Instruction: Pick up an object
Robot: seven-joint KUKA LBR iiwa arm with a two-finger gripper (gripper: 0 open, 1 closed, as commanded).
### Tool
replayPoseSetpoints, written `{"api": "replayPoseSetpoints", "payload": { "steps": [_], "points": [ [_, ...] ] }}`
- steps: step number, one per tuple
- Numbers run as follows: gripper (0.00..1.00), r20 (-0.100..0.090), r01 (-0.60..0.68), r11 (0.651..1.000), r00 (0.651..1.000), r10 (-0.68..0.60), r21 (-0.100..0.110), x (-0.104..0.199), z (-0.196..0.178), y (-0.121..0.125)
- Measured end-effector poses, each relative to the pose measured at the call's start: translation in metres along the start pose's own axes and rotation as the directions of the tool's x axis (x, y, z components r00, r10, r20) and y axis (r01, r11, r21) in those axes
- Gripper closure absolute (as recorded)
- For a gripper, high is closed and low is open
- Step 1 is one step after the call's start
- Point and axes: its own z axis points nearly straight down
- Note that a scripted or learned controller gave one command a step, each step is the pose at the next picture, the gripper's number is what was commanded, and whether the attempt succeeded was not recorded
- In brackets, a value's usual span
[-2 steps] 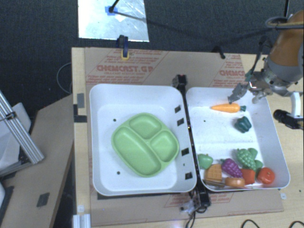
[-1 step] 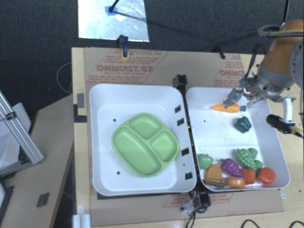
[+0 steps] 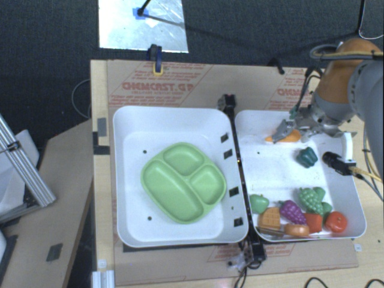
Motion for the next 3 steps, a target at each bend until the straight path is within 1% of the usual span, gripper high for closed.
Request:
{"api": "replayPoseSetpoints", "payload": {
  "steps": [1,2,3],
  "points": [
    [0.0,0.001,0.0,1.0,1.0,0.0,-0.001,0.0,0.019,0.001],
    [1.0,0.0,0.001,1.0,1.0,-0.001,0.002,0.0,0.009,0.001],
    [1.0,0.0,-0.001,1.0,1.0,0.001,-0.003,0.004,-0.035,0.002]
  ]
}}
